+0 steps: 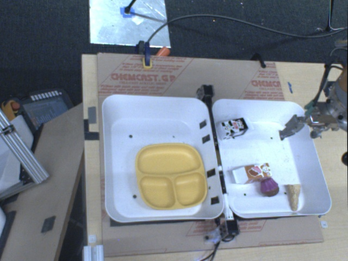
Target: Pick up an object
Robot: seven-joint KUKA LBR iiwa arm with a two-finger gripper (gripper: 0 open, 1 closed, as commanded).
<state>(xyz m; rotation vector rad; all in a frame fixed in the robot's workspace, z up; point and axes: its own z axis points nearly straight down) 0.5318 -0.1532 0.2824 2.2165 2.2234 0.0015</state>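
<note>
The right bin [310,162] holds several small objects. A black-and-white patterned item [234,128] lies near its upper left corner. A white and orange packet [251,173] sits lower down, with a purple toy [268,187] touching its right end. A tan cone [293,196] lies by the bin's lower right corner. My gripper [298,135] hangs over the upper right part of this bin, open, with nothing between its fingers. It is apart from all the objects, and the black-and-white item is to its left.
The left bin [117,145] holds a yellow three-compartment tray [171,175]. Black clips run along the divider [213,156] between the bins. Cables cross the dark floor behind the bench, and a metal plate [128,15] lies at the back left.
</note>
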